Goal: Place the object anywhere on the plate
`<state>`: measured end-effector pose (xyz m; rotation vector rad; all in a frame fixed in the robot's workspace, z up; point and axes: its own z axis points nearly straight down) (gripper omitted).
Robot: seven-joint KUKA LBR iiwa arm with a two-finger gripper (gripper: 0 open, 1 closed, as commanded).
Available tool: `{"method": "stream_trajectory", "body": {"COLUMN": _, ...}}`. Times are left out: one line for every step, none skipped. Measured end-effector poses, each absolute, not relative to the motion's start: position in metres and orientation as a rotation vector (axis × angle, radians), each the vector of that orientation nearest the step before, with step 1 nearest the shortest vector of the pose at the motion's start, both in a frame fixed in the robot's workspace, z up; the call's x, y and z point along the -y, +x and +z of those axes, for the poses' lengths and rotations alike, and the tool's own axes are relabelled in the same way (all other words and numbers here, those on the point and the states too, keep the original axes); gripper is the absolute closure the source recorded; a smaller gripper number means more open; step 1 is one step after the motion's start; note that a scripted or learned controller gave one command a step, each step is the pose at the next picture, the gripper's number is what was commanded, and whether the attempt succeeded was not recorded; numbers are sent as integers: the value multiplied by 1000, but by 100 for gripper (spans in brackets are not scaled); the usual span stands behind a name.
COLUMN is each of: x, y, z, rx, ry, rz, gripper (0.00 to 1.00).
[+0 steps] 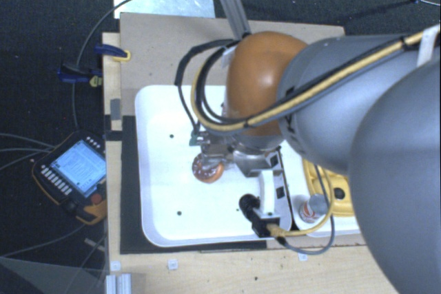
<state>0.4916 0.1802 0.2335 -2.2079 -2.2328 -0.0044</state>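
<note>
A small round brown and orange object [207, 169] lies on the floor of the left white bin [157, 162], near its middle. My gripper [211, 152] hangs straight over it, and the orange wrist band and grey arm cover most of the gripper from above. The object's upper edge meets the gripper's metal underside; whether it is held I cannot tell. A yellow plate [339, 191] sits in the right bin, largely hidden under the arm.
A small grey and red item [313, 206] lies in the right bin beside the yellow plate. Black cables loop around the wrist, and a black and white bracket [265, 206] hangs over the divide between the bins. A teach pendant [74, 172] lies off the bench at left.
</note>
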Motion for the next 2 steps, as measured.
{"method": "stream_trajectory", "body": {"x": -177, "y": 488, "z": 233, "rx": 2227, "ry": -2215, "rz": 0, "gripper": 100}}
{"method": "stream_trajectory", "body": {"x": -177, "y": 488, "z": 233, "rx": 2226, "ry": -2215, "rz": 0, "gripper": 0}}
